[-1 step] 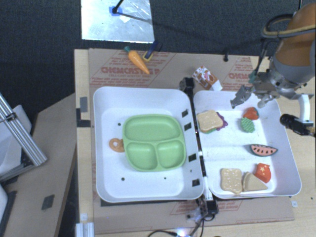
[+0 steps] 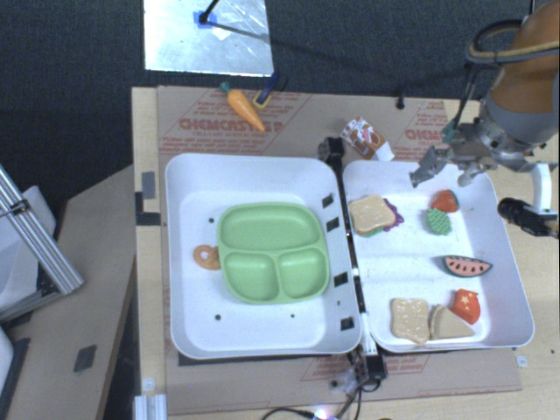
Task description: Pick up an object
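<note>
Toy tomato point(image 2: 444, 201) and green vegetable point(image 2: 438, 222) lie in the right bin point(image 2: 525, 322) near its far edge, just below the gripper point(image 2: 449, 172); its fingers point(image 2: 423, 171) hang spread open and empty, the nearest pick directly beneath them.

A pale wooden tabletop point(image 2: 516, 234) stands on a dark blue-grey carpeted floor point(image 2: 70, 77). A brown cardboard sheet point(image 2: 297, 116) printed with red lettering covers most of it. On the far floor lies a shiny silver square panel point(image 2: 210, 24) marked with a bit of blue tape. At the left stands a lower light-wood surface point(image 2: 92, 269), with aluminium framing point(image 2: 35, 243) slanting across it. Light is even and soft.
</note>
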